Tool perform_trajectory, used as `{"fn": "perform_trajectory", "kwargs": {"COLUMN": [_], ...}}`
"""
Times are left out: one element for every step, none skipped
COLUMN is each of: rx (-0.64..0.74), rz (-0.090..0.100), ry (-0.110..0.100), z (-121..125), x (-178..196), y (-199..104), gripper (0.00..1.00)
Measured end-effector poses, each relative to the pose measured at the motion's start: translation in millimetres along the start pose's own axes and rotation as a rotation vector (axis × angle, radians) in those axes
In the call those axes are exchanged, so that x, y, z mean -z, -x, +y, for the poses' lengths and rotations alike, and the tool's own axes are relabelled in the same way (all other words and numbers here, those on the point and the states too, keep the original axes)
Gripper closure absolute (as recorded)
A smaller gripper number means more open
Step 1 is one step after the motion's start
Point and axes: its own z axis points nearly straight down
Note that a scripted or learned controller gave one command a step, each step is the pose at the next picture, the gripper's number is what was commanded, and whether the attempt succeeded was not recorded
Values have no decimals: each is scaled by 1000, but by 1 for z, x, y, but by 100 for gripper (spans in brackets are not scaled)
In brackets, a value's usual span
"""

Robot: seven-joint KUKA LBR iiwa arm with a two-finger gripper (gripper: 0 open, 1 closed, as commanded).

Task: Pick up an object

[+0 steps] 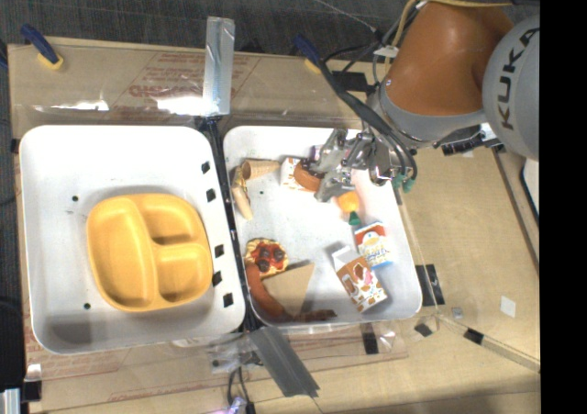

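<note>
Two white bins [55, 219] on a tan bench [477, 265].

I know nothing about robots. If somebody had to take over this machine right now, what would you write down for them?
Gripper: low over the far end of the right bin, among the toys there; whether it is open or shut is not visible.
Things: right bin holds an orange carrot, two small cartons, a pizza slice and a banana. Left bin holds a yellow divided tray.
Done: nothing visibly lifted.
Left: grasp one object and raise it.
</note>
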Motion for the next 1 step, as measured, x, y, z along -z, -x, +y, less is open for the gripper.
{"fn": "perform_trajectory", "kwargs": {"rx": [59], "rz": [16], "ry": [2], "z": [-73], "x": [-165], "y": [-19], "gripper": [100]}}
